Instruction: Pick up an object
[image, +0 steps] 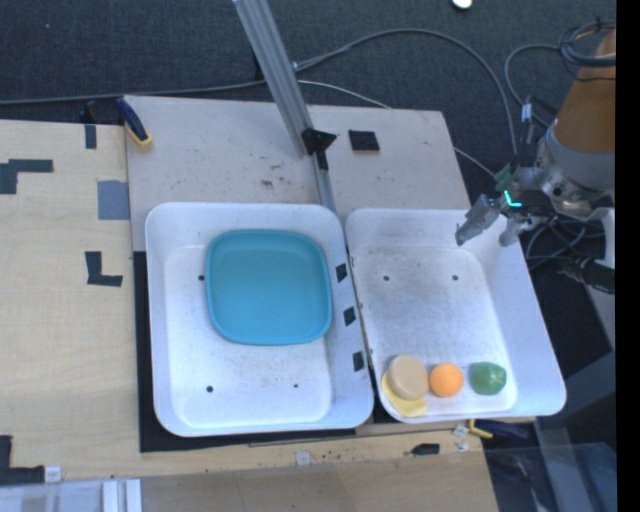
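A pale wooden bench (60, 330) is carrying two shallow white plastic bins side by side, both scuffed and speckled with dark grit. The left bin (175, 300) is holding a square turquoise plate (268, 286) with rounded corners and a smooth matte face, lying flat near the bin's middle. The right bin (520, 300) is keeping its contents in a row along its near edge: a round tan puck-like piece (407, 377) sitting on top of something yellow (400, 404) at the left, an orange ball (446, 380) just beside it, and a green rounded object (488, 378) at the right (all three are roughly round, so no long axis or pointing direction is showing). The grey arm with its orange band (588, 110) is reaching in from the right, and the gripper (487, 229) is hanging over the far right corner of the right bin, well apart from the row of objects. Its two dark fingers (470, 227) are slanting down and leftward with a moderate gap between them, spread and gripping nothing, touching no object.
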